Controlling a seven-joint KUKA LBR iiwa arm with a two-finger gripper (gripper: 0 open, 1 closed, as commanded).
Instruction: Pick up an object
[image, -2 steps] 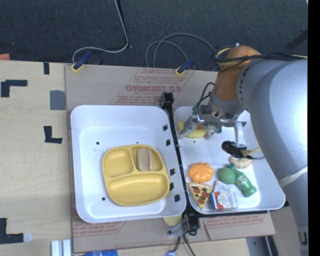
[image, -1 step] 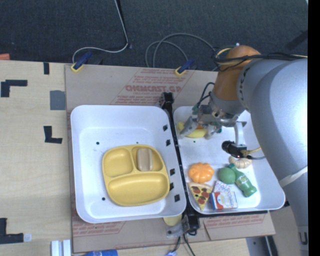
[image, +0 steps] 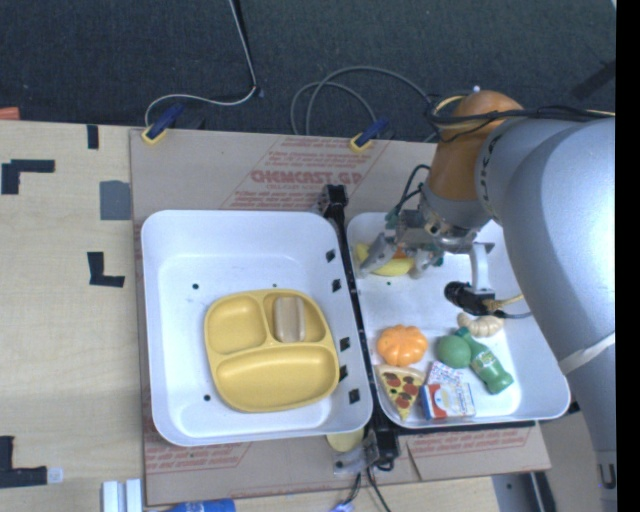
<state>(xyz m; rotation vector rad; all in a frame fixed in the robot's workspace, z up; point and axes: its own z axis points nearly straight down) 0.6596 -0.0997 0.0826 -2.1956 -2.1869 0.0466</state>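
My gripper (image: 400, 256) is low over the far left part of the right bin (image: 530, 350), close to the divider between the bins. A small yellow object (image: 396, 267) lies right under it, partly hidden by the gripper, and I cannot tell if they touch. Nearer the front of the same bin lie an orange pumpkin (image: 402, 344), a pizza slice (image: 399, 388), a round green fruit (image: 453, 350), a green bottle-shaped toy (image: 491, 369), a small red, white and blue carton (image: 447, 397) and a pale garlic-like bulb (image: 481, 324).
The left bin (image: 180, 250) holds a yellow divided plate (image: 262, 368) with a tan bread-like piece (image: 289, 319) in its far right compartment. The grey arm (image: 560, 220) covers the right bin's far right side. Cables lie beyond the bins.
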